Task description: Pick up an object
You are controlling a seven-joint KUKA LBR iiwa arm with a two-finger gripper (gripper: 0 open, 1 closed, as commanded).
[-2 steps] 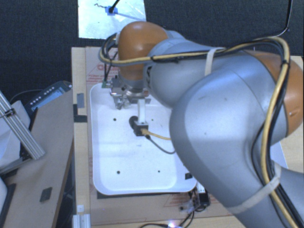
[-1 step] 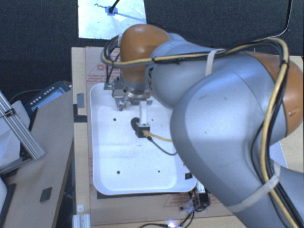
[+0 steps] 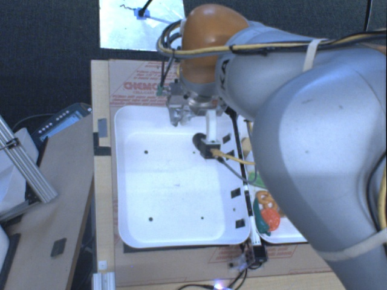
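Camera view: we see the white left bin (image 3: 139,222), with the claw (image 3: 176,117) at its far edge; we cannot tell whether it is open or closed. In the right bin (image 3: 284,238) lies an orange-red toy (image 3: 269,216), half hidden by the arm (image 3: 314,132), so its long axis is unclear.

The arm (image 3: 314,132) hides most of the right bin (image 3: 285,239).

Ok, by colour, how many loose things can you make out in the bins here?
Orange-red thing: 1
Green thing: 1
Tan thing: 1
Total: 3, all in the right bin's visible strip; the arm covers the rest of that bin.
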